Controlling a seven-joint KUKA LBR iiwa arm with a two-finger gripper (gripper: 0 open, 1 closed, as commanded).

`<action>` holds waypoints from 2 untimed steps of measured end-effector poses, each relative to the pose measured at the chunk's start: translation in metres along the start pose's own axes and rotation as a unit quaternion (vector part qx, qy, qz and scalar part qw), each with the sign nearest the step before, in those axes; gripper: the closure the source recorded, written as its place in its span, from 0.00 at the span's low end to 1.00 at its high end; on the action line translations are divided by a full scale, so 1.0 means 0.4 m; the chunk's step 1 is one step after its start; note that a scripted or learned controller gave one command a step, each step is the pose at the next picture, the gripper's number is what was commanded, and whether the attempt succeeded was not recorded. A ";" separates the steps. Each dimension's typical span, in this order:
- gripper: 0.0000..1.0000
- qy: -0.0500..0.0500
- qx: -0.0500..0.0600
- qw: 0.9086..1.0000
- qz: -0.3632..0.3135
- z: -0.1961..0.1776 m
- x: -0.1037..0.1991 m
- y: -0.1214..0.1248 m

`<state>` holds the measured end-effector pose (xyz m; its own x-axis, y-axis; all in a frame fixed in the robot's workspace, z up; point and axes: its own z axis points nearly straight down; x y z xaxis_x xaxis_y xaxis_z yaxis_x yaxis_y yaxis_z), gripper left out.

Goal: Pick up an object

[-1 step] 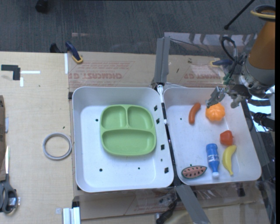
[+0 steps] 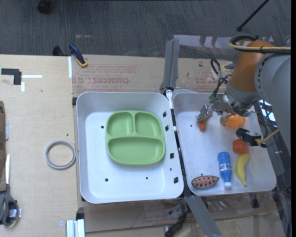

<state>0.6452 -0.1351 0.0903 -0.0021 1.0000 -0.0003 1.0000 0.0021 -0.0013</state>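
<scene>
Watermelon slice (image 2: 205, 182) at bin's (image 2: 194, 152) front edge (centre open), gripper (image 2: 204, 118) above carrot (image 2: 202, 125)

Grey arm w/ orange band (image 2: 259, 69) cut off by right edge, covers right bin's far right corner. Small orange piece (image 2: 202, 125) at gripper (image 2: 205, 115) tip: too small to ID; whether held can't tell. Round orange object (image 2: 234, 121) partly under wrist. Metal scissors (image 2: 8, 203) cut by left edge. Black object (image 2: 45, 5) cut by top edge.

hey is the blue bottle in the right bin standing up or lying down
Lying down. The blue bottle rests lengthwise on the right bin's floor, white cap toward the near edge.
</scene>
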 end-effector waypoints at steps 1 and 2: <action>1.00 0.000 0.002 1.000 0.001 -0.016 -0.003 -0.001; 1.00 0.000 0.000 1.000 0.000 -0.249 0.219 0.036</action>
